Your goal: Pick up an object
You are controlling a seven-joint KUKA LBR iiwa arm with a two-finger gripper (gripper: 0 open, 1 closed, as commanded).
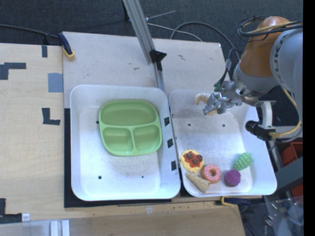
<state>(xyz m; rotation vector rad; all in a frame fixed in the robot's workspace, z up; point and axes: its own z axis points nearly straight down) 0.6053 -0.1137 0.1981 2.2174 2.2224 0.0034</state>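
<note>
My gripper (215, 104) hangs over the far part of the right bin (216, 136). A small tan object (199, 98) lies right next to its left side; whether they touch is unclear. Along the near edge of that bin sit a yellow round toy with red spots (192, 160), a pink donut (212, 173), a tan wedge (198, 182), a purple piece (232, 177) and a green knobbly piece (242, 161).
A green divided plate (130, 127) lies in the left bin (88, 171). A slanted metal rod (142, 28) crosses the bench behind the bins. Black cables (266, 129) trail beside the arm at the right.
</note>
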